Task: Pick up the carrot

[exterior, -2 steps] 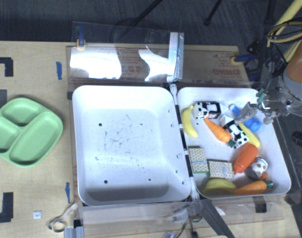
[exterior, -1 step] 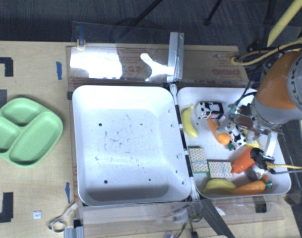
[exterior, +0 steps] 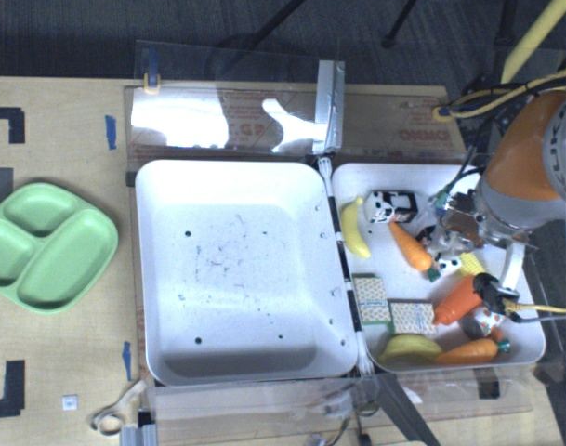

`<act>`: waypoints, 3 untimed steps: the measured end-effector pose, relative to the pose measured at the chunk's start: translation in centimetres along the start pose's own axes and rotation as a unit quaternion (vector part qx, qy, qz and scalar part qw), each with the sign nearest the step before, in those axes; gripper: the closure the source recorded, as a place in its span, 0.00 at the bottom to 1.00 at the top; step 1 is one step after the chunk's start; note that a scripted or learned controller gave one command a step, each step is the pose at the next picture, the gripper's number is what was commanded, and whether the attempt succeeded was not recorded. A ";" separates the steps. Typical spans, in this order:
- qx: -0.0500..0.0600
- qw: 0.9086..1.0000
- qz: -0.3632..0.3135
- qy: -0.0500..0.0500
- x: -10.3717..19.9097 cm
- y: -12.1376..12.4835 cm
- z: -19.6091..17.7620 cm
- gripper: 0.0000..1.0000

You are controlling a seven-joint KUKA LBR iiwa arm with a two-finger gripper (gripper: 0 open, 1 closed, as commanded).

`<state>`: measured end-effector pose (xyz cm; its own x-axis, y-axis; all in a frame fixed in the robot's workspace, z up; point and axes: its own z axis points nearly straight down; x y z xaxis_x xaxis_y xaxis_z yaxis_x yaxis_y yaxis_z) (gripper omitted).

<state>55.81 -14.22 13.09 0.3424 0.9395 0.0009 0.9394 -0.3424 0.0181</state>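
- The arm is thick and rounded, with a smooth casing.
- A broad orange band wraps around it, slightly glossy.
- On the wrist side of the band the casing is grey, a rounded collar that narrows toward the tool end.
- A yellow cable and thin black cables run beside the band.
- The gripper is a small cluster of silver metal and dark parts; finer detail is too small to tell.

Carrot close beside black-and-white toy

Dark carpet floor, pale wooden bench, glare on clear panel
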 end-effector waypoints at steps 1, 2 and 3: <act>0.000 1.000 0.000 0.000 0.0 0.0 0.0 0.00; 0.001 0.994 -0.113 0.000 0.2 -0.5 4.0 0.00; 0.004 0.994 -0.114 0.000 0.2 -0.7 3.2 1.00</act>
<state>55.32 -13.77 9.88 0.1217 0.9926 -0.0018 0.9925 -0.1217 0.0103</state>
